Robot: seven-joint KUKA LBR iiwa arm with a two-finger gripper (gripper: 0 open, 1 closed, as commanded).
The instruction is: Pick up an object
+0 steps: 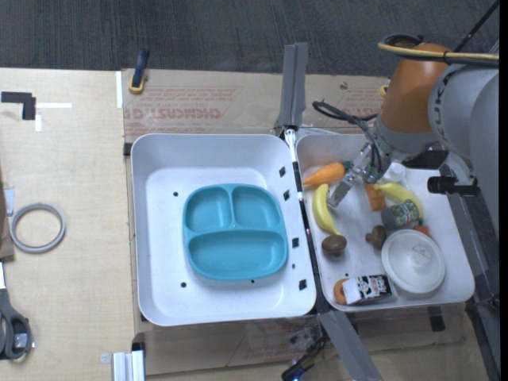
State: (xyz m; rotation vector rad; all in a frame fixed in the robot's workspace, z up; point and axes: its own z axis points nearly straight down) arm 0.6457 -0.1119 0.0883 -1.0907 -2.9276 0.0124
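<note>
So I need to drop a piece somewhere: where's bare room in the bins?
Left bin: bare floor all round the blue divided plate. Right bin is crowded: bananas, carrot, white bowl, with the gripper over them.

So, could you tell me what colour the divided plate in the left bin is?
Teal blue; the divided plate shows plainly in the camera view.

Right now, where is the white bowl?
The white bowl sits in the right bin, toward its near right corner, just right of the brown round fruit and below the green packet.
</note>
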